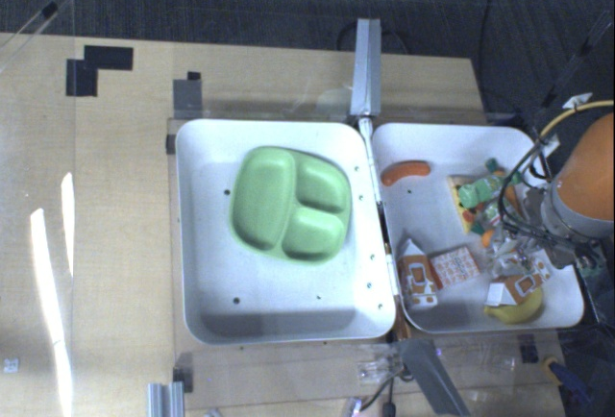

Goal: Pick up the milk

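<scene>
A small brown-and-white milk carton lies in the right bin, near its front left corner. A flat brown-and-white packet lies right beside it. The gripper hangs low over the right part of that bin, to the right of the carton and apart from it. Cables and the orange-banded wrist hide part of it. Just below the gripper sits another small brown-and-white carton.
In the right bin there are also an orange sausage at the back, a green packet and a yellow banana at the front wall. The left bin holds a green divided plate.
</scene>
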Tool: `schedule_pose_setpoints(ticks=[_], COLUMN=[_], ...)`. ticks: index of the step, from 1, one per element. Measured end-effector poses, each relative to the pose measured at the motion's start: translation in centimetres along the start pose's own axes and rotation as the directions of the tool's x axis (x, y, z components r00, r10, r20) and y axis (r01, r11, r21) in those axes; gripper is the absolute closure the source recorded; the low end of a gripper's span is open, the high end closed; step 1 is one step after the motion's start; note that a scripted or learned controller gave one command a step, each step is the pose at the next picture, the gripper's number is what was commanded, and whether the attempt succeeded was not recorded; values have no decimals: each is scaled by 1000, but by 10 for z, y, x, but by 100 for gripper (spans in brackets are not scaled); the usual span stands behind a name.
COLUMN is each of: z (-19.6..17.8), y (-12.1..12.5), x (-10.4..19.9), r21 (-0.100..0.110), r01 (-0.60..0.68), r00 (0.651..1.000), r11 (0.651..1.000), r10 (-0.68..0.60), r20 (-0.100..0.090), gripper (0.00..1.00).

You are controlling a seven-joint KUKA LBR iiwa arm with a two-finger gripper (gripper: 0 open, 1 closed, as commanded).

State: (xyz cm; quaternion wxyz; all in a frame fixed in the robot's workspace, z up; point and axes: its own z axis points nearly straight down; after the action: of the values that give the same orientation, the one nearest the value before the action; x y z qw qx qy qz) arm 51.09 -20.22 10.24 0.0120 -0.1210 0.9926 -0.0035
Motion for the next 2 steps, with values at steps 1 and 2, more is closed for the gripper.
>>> schedule_pose_setpoints(ticks=[1, 2], z=[-63, -63], y=[9, 10], x=[11, 11], r21=[-11, -11], r01=[362, 361], r00=[932, 933], r11=[932, 933], r10=[-362, -361], r20=[-10, -10], gripper=[100, 0])
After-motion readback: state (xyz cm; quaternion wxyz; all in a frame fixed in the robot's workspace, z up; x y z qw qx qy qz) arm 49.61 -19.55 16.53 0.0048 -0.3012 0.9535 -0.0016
